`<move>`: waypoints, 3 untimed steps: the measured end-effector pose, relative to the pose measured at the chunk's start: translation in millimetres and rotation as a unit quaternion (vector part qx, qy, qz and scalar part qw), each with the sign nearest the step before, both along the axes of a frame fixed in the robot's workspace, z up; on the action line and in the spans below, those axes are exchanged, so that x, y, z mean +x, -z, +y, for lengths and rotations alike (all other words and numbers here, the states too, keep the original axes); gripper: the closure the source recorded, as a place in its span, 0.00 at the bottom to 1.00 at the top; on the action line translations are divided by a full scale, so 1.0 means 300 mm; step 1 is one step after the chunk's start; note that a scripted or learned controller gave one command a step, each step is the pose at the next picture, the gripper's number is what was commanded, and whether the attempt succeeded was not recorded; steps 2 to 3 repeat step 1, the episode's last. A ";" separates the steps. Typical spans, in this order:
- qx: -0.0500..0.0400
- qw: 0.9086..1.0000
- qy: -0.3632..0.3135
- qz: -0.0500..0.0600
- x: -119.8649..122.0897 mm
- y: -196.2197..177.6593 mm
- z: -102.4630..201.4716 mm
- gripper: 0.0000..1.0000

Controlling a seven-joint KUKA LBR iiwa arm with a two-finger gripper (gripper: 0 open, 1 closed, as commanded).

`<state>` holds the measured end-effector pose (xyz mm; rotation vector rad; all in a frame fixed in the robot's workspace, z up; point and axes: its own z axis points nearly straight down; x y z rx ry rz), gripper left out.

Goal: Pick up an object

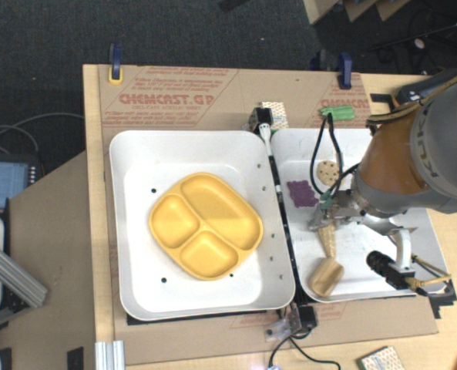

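1. Left bin (128, 206): yellow divided tray (205, 226) lying flat near centre, three compartments up, tilted diagonally. Well apart from the arm.
2. Divider rim between bins, w/ small black-and-white fixture (263, 119) at its far end.
3. Right bin (359, 290): purple piece (300, 193) near the inner wall; round tan disc w/ holes (327, 171) just beyond it; tan cone-shaped piece (328, 240) w/ long axis running roughly near-to-far; stubby tan cylinder (325, 277) at near edge, just beside cone's lower end.
4. Gripper (330, 214) low over right bin, directly above cone's upper end, purple piece just to its left. Wrist hardware and cables in the way, so can't tell jaw state or whether anything sits between them.
5. Judgement: cone likeliest target, nearly under the tool; cylinder next, slightly toward near edge. Grasp probably best across cone's short width, i.e. closing left-right.
6. Far right: grey arm w/ orange band (390, 160) covering bin's right part; black part (386, 268) below it.
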<state>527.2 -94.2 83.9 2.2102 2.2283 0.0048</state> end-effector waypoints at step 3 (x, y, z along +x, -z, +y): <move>0.002 1.000 -0.003 -0.008 0.207 -0.476 0.298 1.00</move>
